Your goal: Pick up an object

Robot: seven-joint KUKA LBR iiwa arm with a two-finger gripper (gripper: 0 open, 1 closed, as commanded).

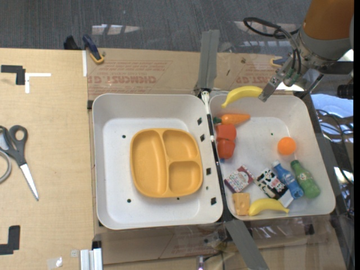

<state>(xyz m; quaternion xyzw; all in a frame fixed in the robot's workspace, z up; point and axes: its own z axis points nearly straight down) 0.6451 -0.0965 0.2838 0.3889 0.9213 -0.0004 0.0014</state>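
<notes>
A pale wooden bench (45,167) fills the left of the frame, with a pair of scissors (19,156) lying at its left edge and black tape marks near the corners. Brown cardboard (140,72) runs under the two white bins, and dark grey carpet (140,7) shows across the top.

The left bin (107,167) sits mid-frame and carries a yellow divided plate (166,162) in its middle. The right bin (264,128) is crowded: an orange carrot (235,118) and a red pepper (226,139) by its left wall, an orange ball (287,145) towards the right, a green bottle (305,180), a blue bottle (286,180), a black-and-white carton (269,184) and a small pink packet (238,179) lower down, and a second banana (268,207) beside a pale orange block (241,202) at the bottom edge.

Up in the top right corner the arm (329,16) comes in, its orange band cut off by the frame edge. The gripper (274,84) hangs over the bin's upper rim, and a yellow banana (242,94) lies right there along that rim, its right end touching or just below the fingertip. Whether the banana is pinched is hard to tell, and the gripper's opening cannot be judged at this angle. Cables and glare clutter the wrist.
</notes>
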